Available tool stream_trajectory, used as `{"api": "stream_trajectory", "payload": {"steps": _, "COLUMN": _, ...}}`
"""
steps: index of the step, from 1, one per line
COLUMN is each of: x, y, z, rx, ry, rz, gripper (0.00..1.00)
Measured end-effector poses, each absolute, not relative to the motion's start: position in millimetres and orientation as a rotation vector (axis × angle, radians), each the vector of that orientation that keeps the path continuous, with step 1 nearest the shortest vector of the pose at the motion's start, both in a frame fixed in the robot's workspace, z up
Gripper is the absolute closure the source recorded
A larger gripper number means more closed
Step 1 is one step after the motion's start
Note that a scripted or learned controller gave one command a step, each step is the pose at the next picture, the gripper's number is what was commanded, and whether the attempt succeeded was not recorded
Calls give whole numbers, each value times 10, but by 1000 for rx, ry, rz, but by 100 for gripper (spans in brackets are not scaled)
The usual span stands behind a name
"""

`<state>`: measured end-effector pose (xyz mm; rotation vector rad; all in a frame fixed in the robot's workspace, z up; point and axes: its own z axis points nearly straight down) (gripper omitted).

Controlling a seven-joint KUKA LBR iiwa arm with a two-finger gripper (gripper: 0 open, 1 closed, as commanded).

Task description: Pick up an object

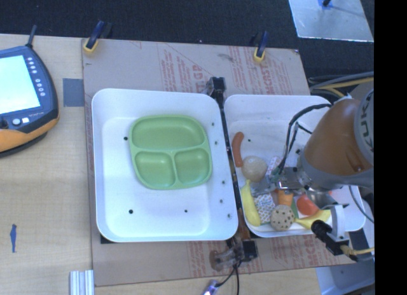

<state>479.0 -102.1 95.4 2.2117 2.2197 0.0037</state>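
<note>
The arm (337, 141) is reaching in from three o'clock and hanging low over the right bin (267, 106), with the gripper (284, 189) sitting down among a heap of small toy foods; whether the pincer is wide or narrow I cannot tell, as the wrist is covering it. The likely targets are crowding the bin's six o'clock corner: a pale round ball (254, 168), a speckled biscuit-like ball (282, 218), a yellow banana-shaped piece (249, 206) and a red-orange piece (306, 206). At eleven o'clock from the pile, a thin red sausage (238, 149) is lying alone beside the bin wall. These all look like light, hard, smooth plastic, so they are probably inclined to slip or roll out of a pinch. The round ones would be best taken across their widest part; the sausage across its narrow middle. The left bin (108, 179) is holding a green divided plate (170, 151), well apart from the gripper.
</note>
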Motion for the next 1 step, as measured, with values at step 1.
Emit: {"api": "stream_trajectory", "payload": {"steps": 1, "x": 4808, "y": -1026, "z": 1066, "rx": 2202, "ry": 2226, "rz": 5, "gripper": 100}}
